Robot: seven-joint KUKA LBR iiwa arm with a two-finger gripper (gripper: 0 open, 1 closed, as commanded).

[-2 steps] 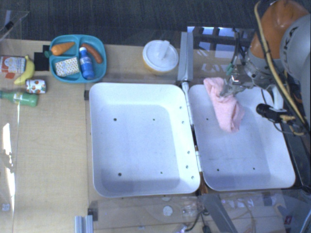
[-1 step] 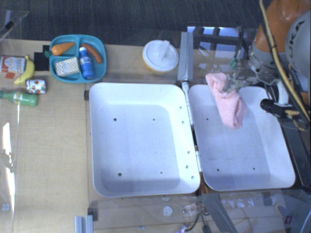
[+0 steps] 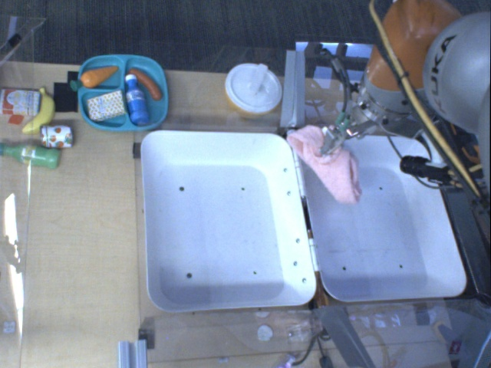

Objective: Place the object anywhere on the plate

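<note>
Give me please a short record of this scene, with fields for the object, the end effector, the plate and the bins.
object: pink cloth, lying at the top-left corner of the right bin
end effector: end effector directly over the cloth's upper part
plate: blue divided plate behind the left bin, holding toy food
task state: cloth not on plate

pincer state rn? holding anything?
Pincer: shut on the pink cloth, gripping its upper end at the right bin's top-left corner.

Robot lab bench: twin white bins (image 3: pixel 222 294); KUKA arm (image 3: pixel 453 60)
</note>
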